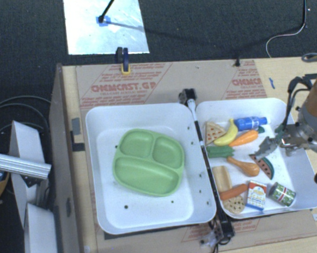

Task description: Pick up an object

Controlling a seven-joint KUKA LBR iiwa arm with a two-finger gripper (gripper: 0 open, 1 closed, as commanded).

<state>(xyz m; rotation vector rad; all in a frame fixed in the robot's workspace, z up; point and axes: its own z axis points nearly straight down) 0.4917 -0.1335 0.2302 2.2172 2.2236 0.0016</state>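
The right white bin point(302, 178) holds several toy foods: a pizza slice point(213, 131), a banana point(226, 136), a blue bottle point(250, 122), a carrot point(244, 138), a green vegetable point(220, 151), a brown drumstick point(244, 166) and a watermelon slice point(267, 168). Nearer the front lie a bread piece point(221, 177), a sausage point(233, 191), a small carton point(257, 195) and a green can point(282, 194). My gripper point(263, 148) reaches in from the right, low over the bin just above the watermelon slice and right of the drumstick. Its fingers look open, with nothing between them.
The left white bin point(103, 155) holds a green divided plate point(148, 161). A ridge with a black clamp point(189, 97) separates the two bins. Cardboard lies under both bins, and cables and metal parts sit off the bench at left.
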